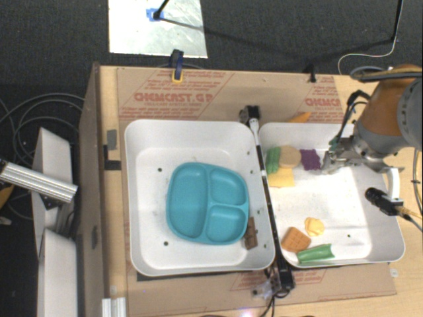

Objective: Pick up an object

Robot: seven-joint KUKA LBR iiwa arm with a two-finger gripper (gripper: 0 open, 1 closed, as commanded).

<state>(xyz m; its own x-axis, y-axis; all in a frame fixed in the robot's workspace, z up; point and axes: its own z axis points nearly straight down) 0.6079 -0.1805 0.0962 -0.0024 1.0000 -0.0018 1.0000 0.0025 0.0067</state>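
1. Camera view: the bench point(198, 88) carries two white bins side by side. The left bin point(149, 144) holds a blue divided plate point(208, 203) near its middle, and a small brown piece point(251, 233) lies at the plate's lower right, against the bin's right wall.
2. The right bin point(344, 203) holds the loose objects. Near its top left corner sit a green piece point(272, 158), a tan round piece point(289, 154), a yellow block point(283, 176) just below them, and a purple piece point(310, 158) to their right.
3. Near the right bin's bottom edge lie a small yellow piece point(314, 226), an orange cracker point(295, 240) touching it at lower left, and a green bean pod point(315, 253) just below.
4. The arm point(390, 107) comes in over the right bin's top right corner. Its end effector point(330, 160) hangs low just right of the purple piece; I cannot tell whether it is spread or pressed together, and nothing shows in its grip.
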